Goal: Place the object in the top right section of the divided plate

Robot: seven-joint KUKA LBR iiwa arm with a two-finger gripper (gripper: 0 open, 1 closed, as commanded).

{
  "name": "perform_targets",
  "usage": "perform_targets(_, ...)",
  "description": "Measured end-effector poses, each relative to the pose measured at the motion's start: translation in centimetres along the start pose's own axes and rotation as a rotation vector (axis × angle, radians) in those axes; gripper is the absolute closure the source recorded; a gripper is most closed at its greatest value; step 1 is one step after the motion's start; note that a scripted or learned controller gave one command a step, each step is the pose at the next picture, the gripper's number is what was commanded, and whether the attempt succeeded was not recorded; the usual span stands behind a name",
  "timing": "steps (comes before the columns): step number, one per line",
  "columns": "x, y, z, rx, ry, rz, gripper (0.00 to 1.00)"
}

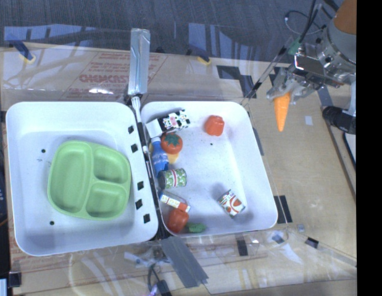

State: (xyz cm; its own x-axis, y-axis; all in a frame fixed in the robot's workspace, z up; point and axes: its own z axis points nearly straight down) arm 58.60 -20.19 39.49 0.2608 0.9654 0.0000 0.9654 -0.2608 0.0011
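An orange toy carrot (281,111) hangs point down from my gripper (283,95), which is shut on its top, above the bench just right of the right bin's far corner. The green divided plate (89,179) lies in the left bin (30,140); its three sections hold nothing. Its top right section (110,164) is far to the left of the carrot.
The right bin (249,165) holds a red tomato-like toy (214,125), a black and white carton (174,121), a green can (174,178), a blue bottle (158,161), a small printed carton (231,203) and other toys along its left wall. A grey taped divider (139,60) runs back between the bins.
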Motion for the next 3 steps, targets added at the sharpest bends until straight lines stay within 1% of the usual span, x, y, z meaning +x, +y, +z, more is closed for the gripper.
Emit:
perform_targets(1,1.5,4.2,-4.7,0.000,0.000,-0.009,1.00)
perform_targets(2,7.2,5.4,-4.7,-0.001,-0.001,-0.243,1.00)
perform_targets(3,2.8,6.6,-4.8,-0.003,-0.002,-0.633,1.00)
